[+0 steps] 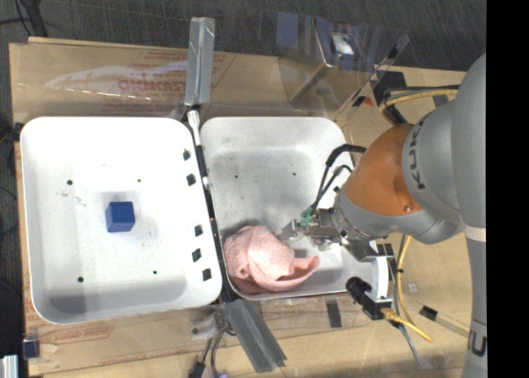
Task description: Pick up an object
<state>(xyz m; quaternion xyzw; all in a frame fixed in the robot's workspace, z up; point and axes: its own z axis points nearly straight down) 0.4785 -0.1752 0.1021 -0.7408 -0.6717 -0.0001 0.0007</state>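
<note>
A crumpled pink cloth (263,258) lies in the right bin (264,153) against its near wall. A small blue cube (121,216) sits alone in the left bin (50,153), near its middle. The arm comes in from the right, and my gripper (302,229) is low in the right bin, at the cloth's right edge. The wrist hides the fingertips, and I see nothing held.
A grey divider with black clips (197,194) separates the two bins. Cables and a clear plastic piece (347,62) lie on the cardboard behind and right of the right bin. The arm's orange band (382,176) overhangs that bin's right wall.
</note>
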